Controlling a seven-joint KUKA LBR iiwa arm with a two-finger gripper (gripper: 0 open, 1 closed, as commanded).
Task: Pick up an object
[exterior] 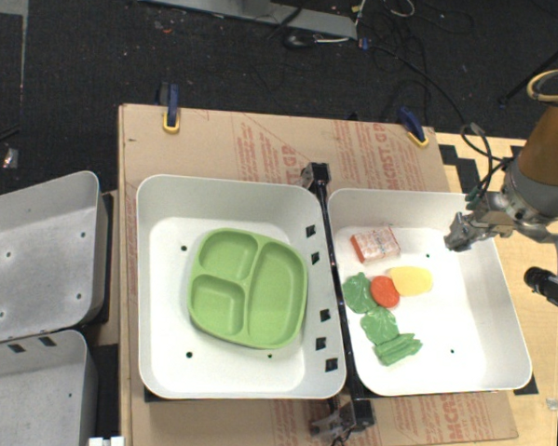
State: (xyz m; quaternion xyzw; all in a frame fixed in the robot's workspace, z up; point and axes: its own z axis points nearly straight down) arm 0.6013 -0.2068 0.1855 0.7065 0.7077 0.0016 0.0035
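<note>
Cardboard sheet covers the bench under both bins; red printing runs across it, reversed or upside down from this angle and not legible. Two clamps pin its far edge: a blue-and-yellow clamp at the left, a second clamp toward the right.

Left bin: white, shallow. Holds one green divided plate with three compartments, lying flat near the middle. No writing on it.

Right bin: white, shallow, touching the left bin along a black divider strip that carries small black tabs. Contents cluster in its left half:
- green leafy toy pieces, a loose chain running from near the divider toward the bin's front
- yellow rounded object, just right of the orange-red one
- small pink-and-white packet, farthest back of the group; print on it too small to read
- orange-red round object, touching the green pieces and the yellow object

Arm enters from the right, over the right bin's far right corner. Gripper hangs above the bin's back right area, well apart from the cluster, nothing seen between its tips. Whether the tips are spread or closed cannot be told.

Grey perforated panels lie at the far left, off the cardboard. Cables and a grey bar sit on the dark floor beyond.
</note>
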